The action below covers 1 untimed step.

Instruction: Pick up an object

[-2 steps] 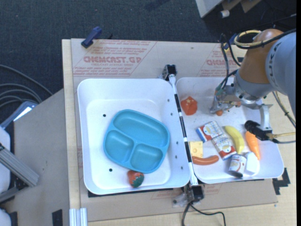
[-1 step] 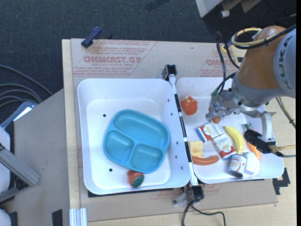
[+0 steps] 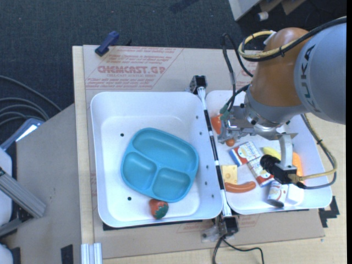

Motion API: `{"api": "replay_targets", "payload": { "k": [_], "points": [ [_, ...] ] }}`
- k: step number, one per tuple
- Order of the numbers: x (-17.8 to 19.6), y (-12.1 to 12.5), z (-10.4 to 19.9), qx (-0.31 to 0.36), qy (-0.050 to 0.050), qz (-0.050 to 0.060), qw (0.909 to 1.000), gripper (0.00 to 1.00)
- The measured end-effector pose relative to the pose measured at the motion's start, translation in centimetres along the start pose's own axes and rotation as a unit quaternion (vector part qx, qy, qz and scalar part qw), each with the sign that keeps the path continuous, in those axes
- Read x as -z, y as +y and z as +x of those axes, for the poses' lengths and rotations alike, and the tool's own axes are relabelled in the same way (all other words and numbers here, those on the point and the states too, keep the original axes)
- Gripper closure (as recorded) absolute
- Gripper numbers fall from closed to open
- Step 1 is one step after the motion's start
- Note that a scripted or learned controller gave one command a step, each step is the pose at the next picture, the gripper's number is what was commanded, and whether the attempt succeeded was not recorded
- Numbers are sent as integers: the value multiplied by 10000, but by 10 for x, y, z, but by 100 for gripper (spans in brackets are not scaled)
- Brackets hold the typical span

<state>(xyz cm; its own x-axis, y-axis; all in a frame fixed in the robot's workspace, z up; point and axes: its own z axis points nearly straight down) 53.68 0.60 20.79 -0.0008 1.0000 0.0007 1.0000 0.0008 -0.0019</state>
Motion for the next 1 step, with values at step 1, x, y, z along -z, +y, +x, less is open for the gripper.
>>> {"api": "replay_targets", "payload": {
  "k": [1],
  "points": [
    [39, -58, -7, -11, 2, 10, 10000, 100]
  ]
}}
